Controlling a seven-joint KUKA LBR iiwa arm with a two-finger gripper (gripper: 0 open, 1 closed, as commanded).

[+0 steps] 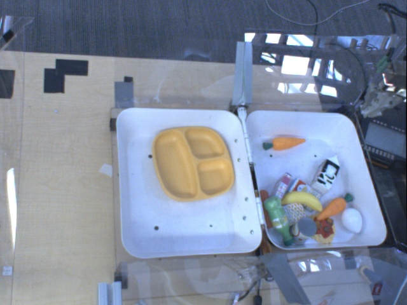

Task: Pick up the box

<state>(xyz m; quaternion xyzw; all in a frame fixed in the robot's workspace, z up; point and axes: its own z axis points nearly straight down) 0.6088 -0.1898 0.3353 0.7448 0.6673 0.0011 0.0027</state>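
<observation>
The worktop (57, 170) carries two white bins side by side. The left bin (137, 234) holds a yellow tray (191, 162) with three compartments. The right bin (343, 129), on the side the arm reaches in from, holds the clutter.

The box (327, 174), white with black print, is my pick for the target. It lies right of that bin's centre, in a fairly bare patch, with its long axis slanting from upper right to lower left. A carrot (286, 143) lies well above it and a banana (303, 199) just below and to its left. A smaller red-and-white carton (283, 185) near the divider could be the one meant instead.

I judge a grasp across the short sides would suit, approaching from above. Whether the fingers are apart or together cannot be told.
</observation>
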